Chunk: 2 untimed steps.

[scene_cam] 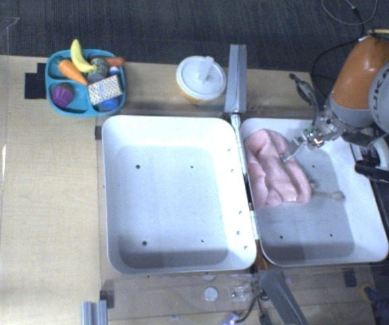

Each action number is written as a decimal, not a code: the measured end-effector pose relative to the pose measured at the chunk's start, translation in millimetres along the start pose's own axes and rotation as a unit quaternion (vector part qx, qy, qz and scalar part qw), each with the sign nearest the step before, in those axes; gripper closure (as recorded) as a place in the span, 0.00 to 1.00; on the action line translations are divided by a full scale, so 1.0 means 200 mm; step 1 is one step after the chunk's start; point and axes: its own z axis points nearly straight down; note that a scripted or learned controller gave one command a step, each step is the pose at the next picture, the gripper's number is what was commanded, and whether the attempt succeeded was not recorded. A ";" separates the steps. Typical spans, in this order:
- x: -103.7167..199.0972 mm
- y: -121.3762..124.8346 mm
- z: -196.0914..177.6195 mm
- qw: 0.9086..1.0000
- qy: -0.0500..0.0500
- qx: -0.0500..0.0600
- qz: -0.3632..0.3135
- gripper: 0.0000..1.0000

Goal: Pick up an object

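the grey arm's two-finger gripper (294,151) hovers at the rumpled pink cloth (275,168) in the right-hand shallow white bin (329,249), apparently lining up a grasp, though i cannot tell how far it is open.

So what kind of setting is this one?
Probably a robotics lab grasping bench: two white bins side by side, a pink cloth in the right one, the arm's hand over it.

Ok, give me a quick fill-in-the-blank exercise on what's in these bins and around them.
1. The pink cloth lies in the ____ bin.
2. The hand is at the cloth's ____ edge.
3. The banana lies in the ____ tray.
4. The lidded cup stands ____ both bins.

Missing words: right; right; blue; behind
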 end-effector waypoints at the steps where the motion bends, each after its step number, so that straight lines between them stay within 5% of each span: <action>1: 0.11 -0.17 0.00 0.999 -0.011 -0.010 -0.030 0.00; 2: 0.11 -0.49 0.00 0.999 -0.012 -0.009 -0.043 0.00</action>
